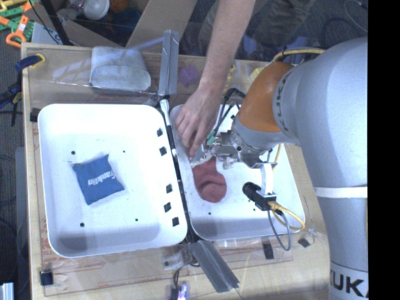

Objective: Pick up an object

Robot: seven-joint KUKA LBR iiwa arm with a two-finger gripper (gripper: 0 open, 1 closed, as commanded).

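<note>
A dull red rounded lump (210, 182) lies in the right bin (250, 230), near its left wall. A blue bean bag (97, 179) with white lettering lies flat in the left bin (62, 130). My gripper (215, 152) hangs over the right bin just above the red lump, at the end of the grey arm with the orange band (262, 105). A person's bare hand (195, 122) reaches in from above and covers the gripper's tip.
A person's forearm (222, 42) crosses the bench from the top. A grey folded cloth (120, 69) lies behind the left bin. A metal divider bar (167, 61) runs between the bins. Cables (281, 220) trail across the right bin's front corner.
</note>
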